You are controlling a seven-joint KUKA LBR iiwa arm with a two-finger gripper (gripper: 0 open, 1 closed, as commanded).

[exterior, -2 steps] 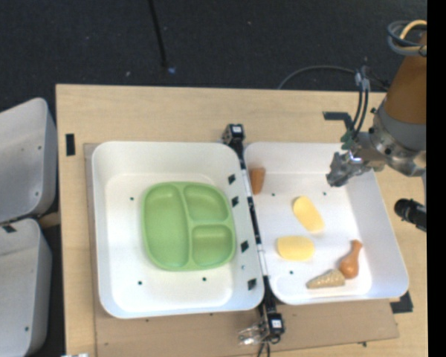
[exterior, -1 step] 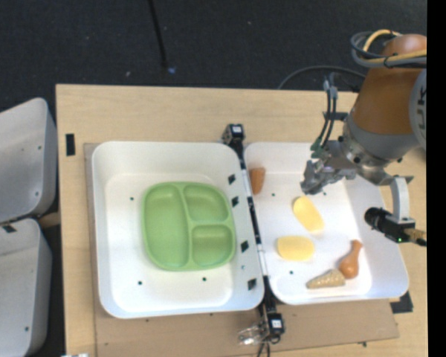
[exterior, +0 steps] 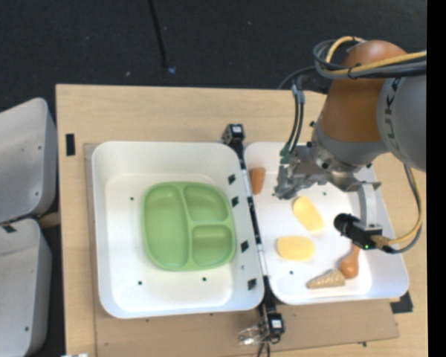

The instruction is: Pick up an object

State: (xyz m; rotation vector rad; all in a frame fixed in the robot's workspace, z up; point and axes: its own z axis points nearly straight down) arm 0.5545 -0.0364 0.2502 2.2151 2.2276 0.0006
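- In the right shallow white bin [exterior: 383, 277], the two-finger gripper [exterior: 286, 184] hangs low near the bin's left wall; whether it is released or clenched cannot be told
- Just beside it, a small orange carrot-like piece [exterior: 258, 180] leans on that wall; nothing is visibly grasped
- Nearer the bin's middle lie two pale yellow rounded pieces [exterior: 308, 214] [exterior: 295, 248]
- The left white bin [exterior: 119, 288] holds a green compartment plate [exterior: 187, 225]

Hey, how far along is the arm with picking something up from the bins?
Nothing looks picked yet: the two yellow pieces, the cone-shaped piece and the orange items all lie in the right bin. The gripper hangs low over that bin beside the upper yellow piece. Grasping and lifting remain.
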